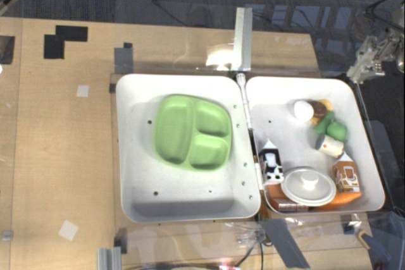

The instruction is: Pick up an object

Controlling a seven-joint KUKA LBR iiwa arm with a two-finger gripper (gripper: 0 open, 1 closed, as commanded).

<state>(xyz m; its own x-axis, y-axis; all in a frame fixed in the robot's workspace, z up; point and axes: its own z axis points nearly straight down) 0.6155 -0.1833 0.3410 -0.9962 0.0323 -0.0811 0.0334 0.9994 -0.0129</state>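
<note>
The claw (370, 60) hangs off the right bin's (278, 88) far right corner, its grip impossible to tell. Below and left of it, that bin crowds one lid (309, 186), one carton (270, 160), one brown packet (346, 176) and small items along its near edge. Farther left, the left bin (133, 155) holds one green tray (192, 131) with bare floor around it.

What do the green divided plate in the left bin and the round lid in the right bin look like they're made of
Green divided plate: likely moulded plastic, matte; even colour, soft rounded compartment edges, no sharp glare.
Round lid: probably metal, or possibly glossy plastic; silvery grey with a bright sheen and a central knob. The view is too coarse to settle it.
</note>
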